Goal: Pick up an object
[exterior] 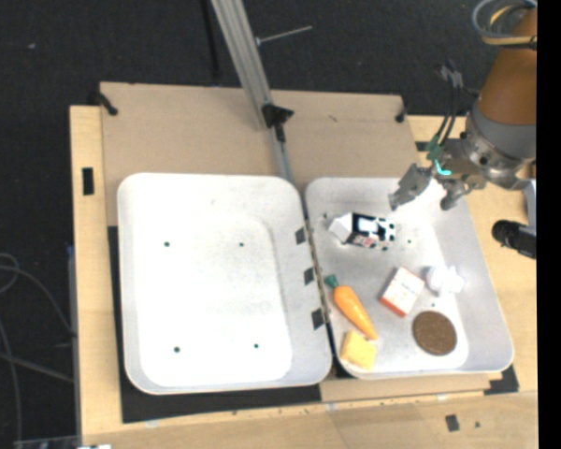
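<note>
You see the gripper (428, 187) with fingers spread, holding nothing, above the far side of the right bin (481, 279) | nearest below it a white-black crumpled packet (362, 229) | nearer: orange carrot (353, 310), yellow block (358, 350), white-red box (401, 292), brown round disc (435, 332), small white lump (443, 278) | left bin (206, 283) smooth white plastic.
</note>
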`<state>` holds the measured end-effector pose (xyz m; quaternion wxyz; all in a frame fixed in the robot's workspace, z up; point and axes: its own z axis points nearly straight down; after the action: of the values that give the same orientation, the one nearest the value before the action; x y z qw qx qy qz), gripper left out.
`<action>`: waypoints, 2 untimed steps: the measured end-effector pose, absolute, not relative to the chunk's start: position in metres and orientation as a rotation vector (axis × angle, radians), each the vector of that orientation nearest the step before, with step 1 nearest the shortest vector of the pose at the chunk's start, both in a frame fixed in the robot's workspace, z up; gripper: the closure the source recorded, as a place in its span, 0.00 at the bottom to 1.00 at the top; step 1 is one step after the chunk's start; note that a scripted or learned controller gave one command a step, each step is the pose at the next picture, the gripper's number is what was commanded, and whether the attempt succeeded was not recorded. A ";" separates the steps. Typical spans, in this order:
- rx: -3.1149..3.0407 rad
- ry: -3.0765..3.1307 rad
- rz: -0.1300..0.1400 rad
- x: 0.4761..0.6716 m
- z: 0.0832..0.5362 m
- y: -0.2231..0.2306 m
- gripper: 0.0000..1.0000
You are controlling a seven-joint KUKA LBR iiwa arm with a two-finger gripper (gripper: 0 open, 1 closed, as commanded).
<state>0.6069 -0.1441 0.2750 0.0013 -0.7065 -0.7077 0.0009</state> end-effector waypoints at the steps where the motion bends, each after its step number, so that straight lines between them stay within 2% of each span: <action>1: -2.220 -2.225 -0.002 0.608 0.278 -0.144 0.00; 2: -2.222 -2.220 0.006 0.613 0.234 -0.146 0.00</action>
<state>0.6135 -0.1458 0.2337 0.0002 -0.7075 -0.7067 0.0018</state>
